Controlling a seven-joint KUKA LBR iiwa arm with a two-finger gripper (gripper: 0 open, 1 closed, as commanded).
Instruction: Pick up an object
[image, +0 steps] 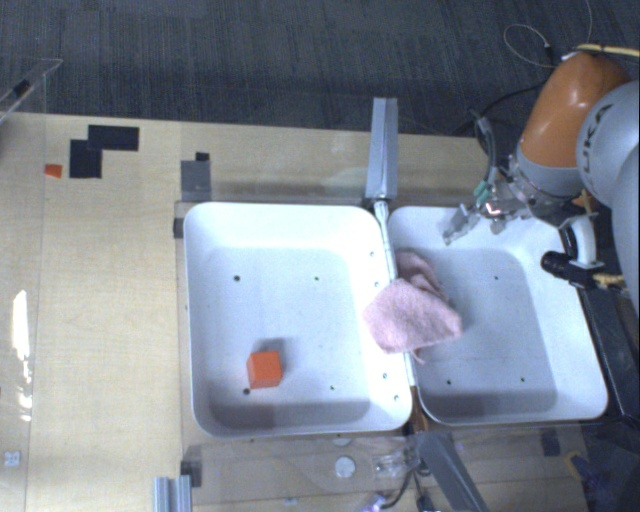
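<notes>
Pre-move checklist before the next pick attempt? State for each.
1. Targets present: orange block in left bin; pink cloth there too - ok.
2. Cloth fully inside one bin: drapes over the divider into the right bin - not ok.
3. Block clear of walls and cloth - ok.
4. Gripper holding nothing: nothing seen between its fingers - ok.
5. Gripper over a target: sits at right bin's far edge, away from both - not ok.
6. Finger opening - cannot tell.
</notes>
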